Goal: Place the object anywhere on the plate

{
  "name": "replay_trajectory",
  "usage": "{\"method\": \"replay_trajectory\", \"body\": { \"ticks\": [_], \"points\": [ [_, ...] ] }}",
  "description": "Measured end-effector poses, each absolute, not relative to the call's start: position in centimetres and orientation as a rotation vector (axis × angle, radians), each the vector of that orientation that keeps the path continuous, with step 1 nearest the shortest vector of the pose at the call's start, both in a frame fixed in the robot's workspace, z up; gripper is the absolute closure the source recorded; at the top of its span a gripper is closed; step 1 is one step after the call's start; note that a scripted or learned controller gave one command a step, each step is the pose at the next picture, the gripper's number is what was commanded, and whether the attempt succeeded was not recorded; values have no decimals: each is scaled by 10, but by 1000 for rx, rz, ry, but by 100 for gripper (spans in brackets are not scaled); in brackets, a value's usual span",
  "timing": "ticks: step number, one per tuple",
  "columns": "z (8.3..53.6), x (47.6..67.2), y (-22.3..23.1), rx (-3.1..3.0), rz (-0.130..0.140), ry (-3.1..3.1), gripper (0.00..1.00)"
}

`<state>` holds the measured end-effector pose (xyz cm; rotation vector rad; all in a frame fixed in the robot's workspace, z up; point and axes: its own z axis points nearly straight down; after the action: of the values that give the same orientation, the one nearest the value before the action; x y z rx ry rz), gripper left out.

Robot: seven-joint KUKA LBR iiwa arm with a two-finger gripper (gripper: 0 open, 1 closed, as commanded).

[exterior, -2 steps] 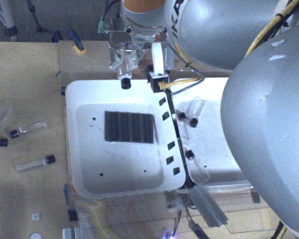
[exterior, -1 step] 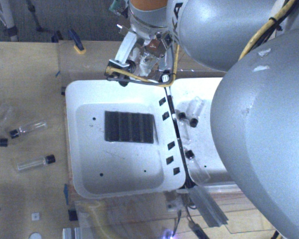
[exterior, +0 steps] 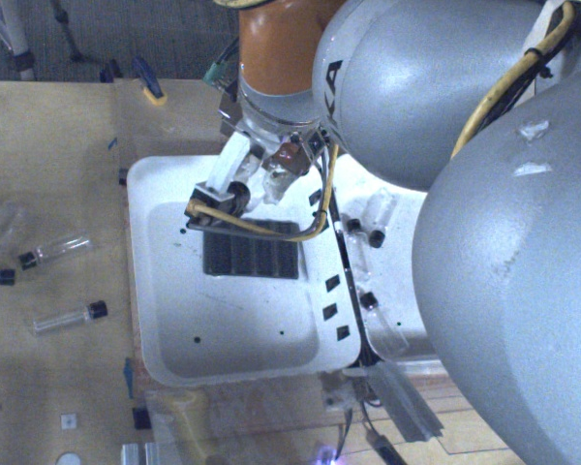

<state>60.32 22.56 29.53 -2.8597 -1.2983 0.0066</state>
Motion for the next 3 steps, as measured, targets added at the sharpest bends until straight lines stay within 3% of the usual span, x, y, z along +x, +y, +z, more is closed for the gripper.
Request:
{"method": "replay_trajectory", "body": {
  "ticks": [1, 2, 3],
  "points": [
    [355, 602, 224, -3126, -4, -316, 100],
    [359, 608, 223, -3128, -4, -310, 100],
    [360, 608, 223, -3128, -4, -310, 0]
  ]
}}
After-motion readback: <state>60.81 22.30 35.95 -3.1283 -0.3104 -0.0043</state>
